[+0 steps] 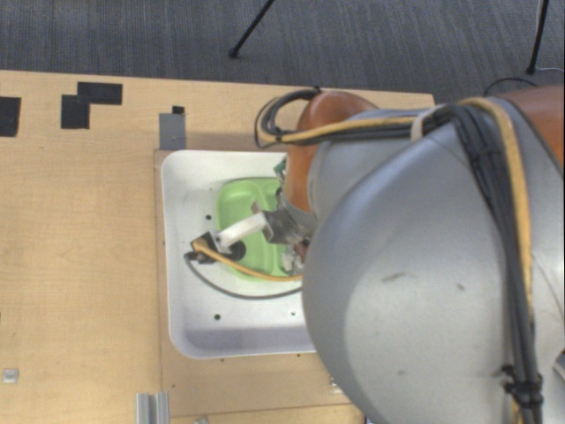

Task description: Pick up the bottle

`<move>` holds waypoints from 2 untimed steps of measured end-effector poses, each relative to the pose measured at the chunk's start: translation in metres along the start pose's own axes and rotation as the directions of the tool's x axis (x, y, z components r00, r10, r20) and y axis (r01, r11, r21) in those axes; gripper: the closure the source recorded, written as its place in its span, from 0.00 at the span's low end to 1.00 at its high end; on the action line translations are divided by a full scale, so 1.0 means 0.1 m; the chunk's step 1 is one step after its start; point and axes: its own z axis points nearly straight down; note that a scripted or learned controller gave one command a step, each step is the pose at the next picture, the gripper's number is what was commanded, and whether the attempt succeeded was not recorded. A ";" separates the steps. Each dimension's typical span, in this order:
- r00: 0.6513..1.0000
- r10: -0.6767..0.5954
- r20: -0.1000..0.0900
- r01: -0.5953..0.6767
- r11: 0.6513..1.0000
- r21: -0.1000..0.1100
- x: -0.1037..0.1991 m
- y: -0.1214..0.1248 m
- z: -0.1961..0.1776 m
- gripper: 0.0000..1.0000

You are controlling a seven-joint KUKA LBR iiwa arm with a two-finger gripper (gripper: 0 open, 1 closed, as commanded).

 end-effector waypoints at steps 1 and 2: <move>0.982 -0.188 -0.002 0.188 0.982 -0.001 -0.44 0.42 -0.89 1.00; 1.000 -0.006 -0.003 0.006 1.000 0.000 -0.18 -0.30 -0.90 1.00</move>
